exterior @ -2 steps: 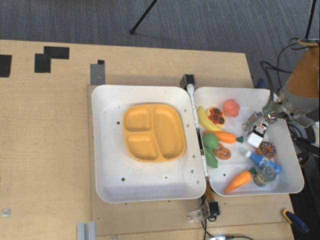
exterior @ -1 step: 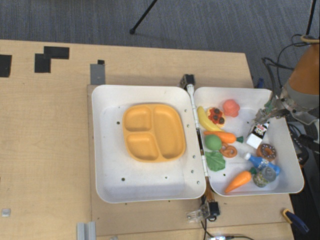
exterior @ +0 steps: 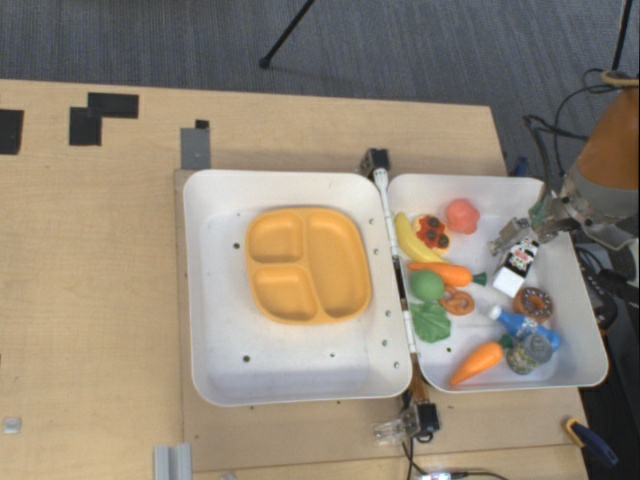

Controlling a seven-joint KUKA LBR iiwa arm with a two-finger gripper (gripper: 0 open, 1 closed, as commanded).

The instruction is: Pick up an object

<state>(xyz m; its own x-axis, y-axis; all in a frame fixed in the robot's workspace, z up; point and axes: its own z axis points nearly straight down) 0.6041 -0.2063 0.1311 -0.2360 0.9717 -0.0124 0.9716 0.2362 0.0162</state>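
My gripper [exterior: 508, 240] hangs over the upper right part of the right bin [exterior: 590, 368], open, with nothing between its fingers. Just below it lies a small white carton with black and red print [exterior: 514, 270]. A pink ball [exterior: 461, 215] sits to its left. Further left are a yellow banana [exterior: 410, 240], a red and black toy [exterior: 432, 230], an orange carrot [exterior: 442, 272] and a green pepper [exterior: 427, 286]. Lower in the bin lie a brown donut [exterior: 535, 303], a blue bottle [exterior: 518, 324] and a second carrot [exterior: 477, 361].
The left bin [exterior: 215, 368] holds an orange divided plate [exterior: 305, 265]. The arm's orange band [exterior: 612, 153] rises at the right edge. Cables run by the bench's right side. A clip [exterior: 400, 428] sits at the front between the bins.
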